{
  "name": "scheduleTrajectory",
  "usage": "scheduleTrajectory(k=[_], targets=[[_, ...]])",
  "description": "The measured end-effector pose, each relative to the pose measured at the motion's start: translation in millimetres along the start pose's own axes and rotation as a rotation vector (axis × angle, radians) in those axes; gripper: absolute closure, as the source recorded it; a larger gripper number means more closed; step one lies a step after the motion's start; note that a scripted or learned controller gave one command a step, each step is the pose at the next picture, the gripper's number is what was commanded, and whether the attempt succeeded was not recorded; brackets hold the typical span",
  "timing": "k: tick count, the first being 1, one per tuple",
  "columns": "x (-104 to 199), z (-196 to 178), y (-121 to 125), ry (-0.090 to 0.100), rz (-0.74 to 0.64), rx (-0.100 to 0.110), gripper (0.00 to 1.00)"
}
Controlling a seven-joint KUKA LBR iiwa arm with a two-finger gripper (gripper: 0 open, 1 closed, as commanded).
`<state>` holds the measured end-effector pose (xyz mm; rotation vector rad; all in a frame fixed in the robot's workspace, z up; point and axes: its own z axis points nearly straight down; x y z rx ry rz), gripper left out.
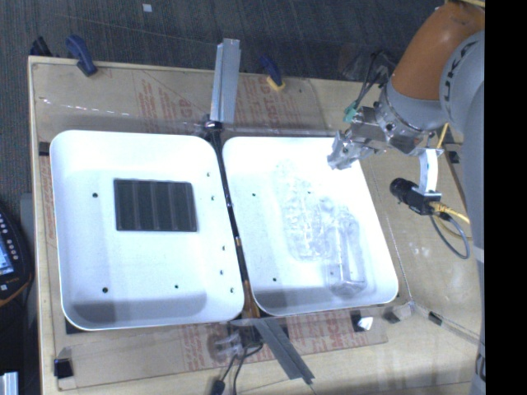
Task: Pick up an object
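Note:
A clear crinkled plastic object [317, 225], hard to make out against the white, lies in the right bin [255, 220], running from its middle toward the near right corner. A dark ribbed rectangular pad [155, 205] lies flat in the middle of the left bin [74, 245]. My gripper [343, 155] hovers over the far right corner of the right bin, above and apart from the clear object. Nothing shows between its fingers.
A metal bar [224, 81] stands upright behind the seam between the bins. Blue clamps [81, 56] hold the board at the far edge. A metal bracket [280, 352] and cable sit at the near edge below the bins.

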<state>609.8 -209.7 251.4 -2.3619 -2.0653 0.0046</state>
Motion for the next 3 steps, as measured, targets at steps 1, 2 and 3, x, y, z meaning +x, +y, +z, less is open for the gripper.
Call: scheduleTrajectory(k=[1, 2, 3], targets=[[0, -1, 0, 0.0, 0.0, -0.001, 0.0], [-3, -52, -46, -0.001, 0.098, -0.003, 0.0], [-1, -57, -39, 0.0, 0.099, -0.005, 0.0]])
